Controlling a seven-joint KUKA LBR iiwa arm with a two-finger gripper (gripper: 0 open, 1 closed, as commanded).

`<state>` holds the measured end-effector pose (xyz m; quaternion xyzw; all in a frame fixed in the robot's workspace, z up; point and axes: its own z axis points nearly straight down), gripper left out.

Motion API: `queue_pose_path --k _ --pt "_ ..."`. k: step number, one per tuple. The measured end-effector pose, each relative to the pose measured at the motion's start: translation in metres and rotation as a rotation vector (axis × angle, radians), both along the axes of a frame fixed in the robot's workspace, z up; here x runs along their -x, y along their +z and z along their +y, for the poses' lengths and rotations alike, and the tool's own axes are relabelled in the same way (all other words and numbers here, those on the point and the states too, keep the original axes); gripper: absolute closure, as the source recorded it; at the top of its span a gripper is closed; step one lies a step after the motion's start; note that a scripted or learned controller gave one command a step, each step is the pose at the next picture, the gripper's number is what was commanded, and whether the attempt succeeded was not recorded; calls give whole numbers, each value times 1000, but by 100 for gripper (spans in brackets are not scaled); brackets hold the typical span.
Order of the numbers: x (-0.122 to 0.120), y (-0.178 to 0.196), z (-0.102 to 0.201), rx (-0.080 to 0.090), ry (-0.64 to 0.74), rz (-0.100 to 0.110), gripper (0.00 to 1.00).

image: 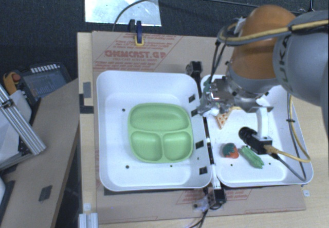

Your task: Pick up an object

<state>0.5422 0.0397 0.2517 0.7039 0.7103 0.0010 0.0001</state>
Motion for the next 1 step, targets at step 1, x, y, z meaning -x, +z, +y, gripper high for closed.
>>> queue_pose_path --k 1 --pt "-2 -17 58 0 1 2 100"
